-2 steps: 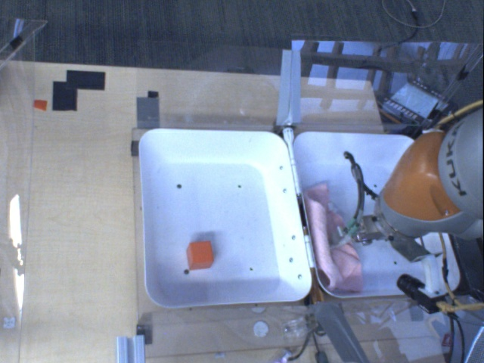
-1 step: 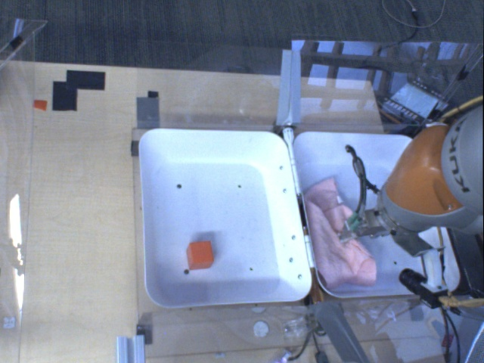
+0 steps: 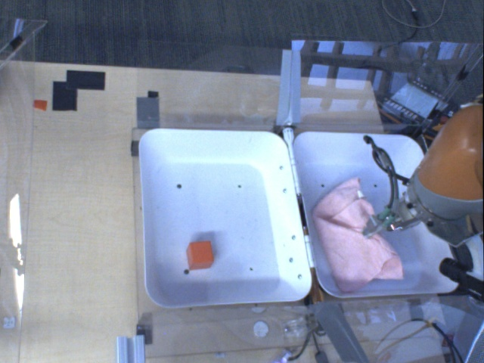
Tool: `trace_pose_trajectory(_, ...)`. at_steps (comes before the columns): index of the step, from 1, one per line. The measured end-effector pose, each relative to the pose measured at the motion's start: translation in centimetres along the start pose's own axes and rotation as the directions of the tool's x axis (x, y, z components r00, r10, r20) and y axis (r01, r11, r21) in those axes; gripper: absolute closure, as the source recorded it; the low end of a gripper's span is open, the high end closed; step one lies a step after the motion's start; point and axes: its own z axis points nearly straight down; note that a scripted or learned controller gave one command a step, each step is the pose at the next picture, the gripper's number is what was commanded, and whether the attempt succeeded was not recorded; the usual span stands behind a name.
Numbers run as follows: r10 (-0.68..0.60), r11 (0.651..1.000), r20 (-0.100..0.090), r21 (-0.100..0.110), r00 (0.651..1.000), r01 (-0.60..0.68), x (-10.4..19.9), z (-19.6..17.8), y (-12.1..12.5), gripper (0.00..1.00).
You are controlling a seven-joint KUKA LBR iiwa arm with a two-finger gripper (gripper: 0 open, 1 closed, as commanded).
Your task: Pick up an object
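Now tool touches pink cloth.

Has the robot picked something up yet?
Not yet, it seems. The gripper is down at the pink cloth in the right bin, which lies in a heap on the floor. The orange block sits in the left bin. Lifting is still left.

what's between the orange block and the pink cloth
In the camera view, bare white floor of the left bin lies past the orange block, then the two bins' adjoining rims, then the pink cloth.
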Motion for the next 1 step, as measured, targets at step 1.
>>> trace_pose_trajectory(1,0.369,0.930,-0.001,0.003,0.930,-0.369,0.37,-1.46,3.58,1.00)
